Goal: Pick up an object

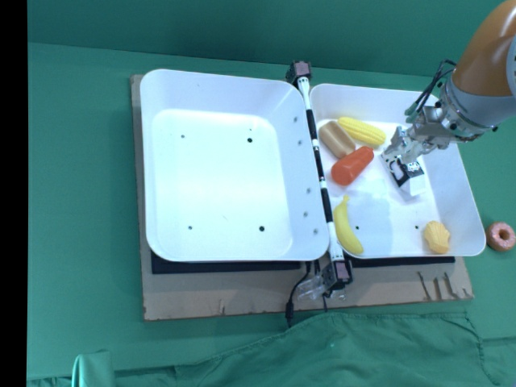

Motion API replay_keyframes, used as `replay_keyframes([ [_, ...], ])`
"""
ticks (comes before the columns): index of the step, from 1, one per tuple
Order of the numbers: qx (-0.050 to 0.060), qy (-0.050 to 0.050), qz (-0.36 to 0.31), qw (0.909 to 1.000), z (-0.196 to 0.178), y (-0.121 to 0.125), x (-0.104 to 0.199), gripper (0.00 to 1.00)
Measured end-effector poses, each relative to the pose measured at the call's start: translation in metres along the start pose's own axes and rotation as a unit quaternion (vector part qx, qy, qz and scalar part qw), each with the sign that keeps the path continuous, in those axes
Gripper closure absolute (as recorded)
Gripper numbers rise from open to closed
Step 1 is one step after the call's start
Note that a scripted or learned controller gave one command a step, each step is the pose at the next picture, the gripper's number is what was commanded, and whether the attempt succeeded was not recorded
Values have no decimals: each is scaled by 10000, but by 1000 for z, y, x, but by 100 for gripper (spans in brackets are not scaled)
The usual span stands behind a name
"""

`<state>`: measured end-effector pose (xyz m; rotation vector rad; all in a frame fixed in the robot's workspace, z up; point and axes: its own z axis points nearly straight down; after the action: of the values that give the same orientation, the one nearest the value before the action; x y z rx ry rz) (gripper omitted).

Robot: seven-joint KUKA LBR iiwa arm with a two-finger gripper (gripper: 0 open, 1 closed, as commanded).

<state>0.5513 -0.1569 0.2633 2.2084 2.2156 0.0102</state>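
The right bin [451, 164] holds several toy foods: a yellow corn cob [362, 131], a brown bread roll [336, 138], an orange carrot [352, 165], a yellow banana [347, 227] and a small yellow-orange piece [436, 236]. A small white and black object [410, 178] lies toward the bin's right side. My gripper [401, 160] hangs low over the bin, directly over that white and black object and just right of the carrot. I cannot see whether it touches the object.
The left bin [161, 95] sits beside the right one, with a black and white divider bar [316, 160] between them. A pink donut [501, 236] lies on the green cloth outside the right bin's right rim. The arm [484, 71] enters from the upper right.
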Motion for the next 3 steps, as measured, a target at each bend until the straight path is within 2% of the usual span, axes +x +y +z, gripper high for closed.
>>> replay_keyframes([
  [1,-8,7,-6,10000,-44,88,42,100],
  [2,11,4,14,10000,-47,153,62,100],
  [3,4,-13,41,10000,-61,152,59,100],
])
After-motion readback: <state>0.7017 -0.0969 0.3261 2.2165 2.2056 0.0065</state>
